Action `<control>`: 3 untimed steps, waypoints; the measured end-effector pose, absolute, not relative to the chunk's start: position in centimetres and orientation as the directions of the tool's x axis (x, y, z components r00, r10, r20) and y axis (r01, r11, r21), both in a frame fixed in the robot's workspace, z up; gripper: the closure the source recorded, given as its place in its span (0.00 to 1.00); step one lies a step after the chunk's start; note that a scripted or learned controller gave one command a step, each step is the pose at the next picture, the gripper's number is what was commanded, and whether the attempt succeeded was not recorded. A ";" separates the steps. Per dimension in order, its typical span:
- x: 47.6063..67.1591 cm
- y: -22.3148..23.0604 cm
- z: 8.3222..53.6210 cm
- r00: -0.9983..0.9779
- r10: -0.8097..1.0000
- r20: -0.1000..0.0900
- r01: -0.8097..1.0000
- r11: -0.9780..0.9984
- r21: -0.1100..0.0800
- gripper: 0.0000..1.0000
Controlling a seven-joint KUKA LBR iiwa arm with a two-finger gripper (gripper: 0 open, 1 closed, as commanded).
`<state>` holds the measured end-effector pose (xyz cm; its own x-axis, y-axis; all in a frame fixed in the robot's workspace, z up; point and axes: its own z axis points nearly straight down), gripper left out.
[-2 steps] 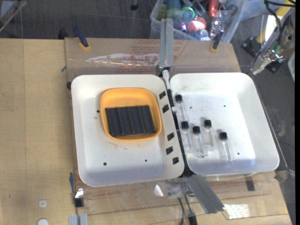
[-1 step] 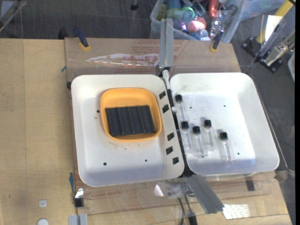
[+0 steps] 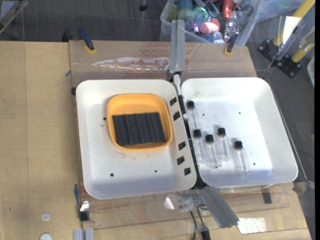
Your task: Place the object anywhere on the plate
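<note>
block, black and ridged, lying flat on the orange plate, well inside its rim. plate resting in the left white bin, toward the far side. in the right white bin, five small clear vials with black caps (clustered near the divider). pincer state: impossible to tell.

We see two white bins: the left bin has a few small black specks, and the right bin is peppered with them. In the left one sits an orange-yellow plate carrying a black ridged object with darker parallel grooves. The vials in the right bin are clear with black caps. The table is pale tan wood, and the tub behind holds multicoloured items.
</note>
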<state>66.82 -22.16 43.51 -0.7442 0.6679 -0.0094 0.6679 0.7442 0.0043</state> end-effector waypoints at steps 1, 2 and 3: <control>66.2 -22.1 43.7 -0.896 0.444 -0.005 0.444 0.896 0.002 1.00; 66.0 -21.9 43.7 -0.914 0.405 -0.004 0.405 0.914 0.001 1.00; 65.7 -22.2 43.7 -0.989 0.146 -0.005 0.146 0.989 0.001 1.00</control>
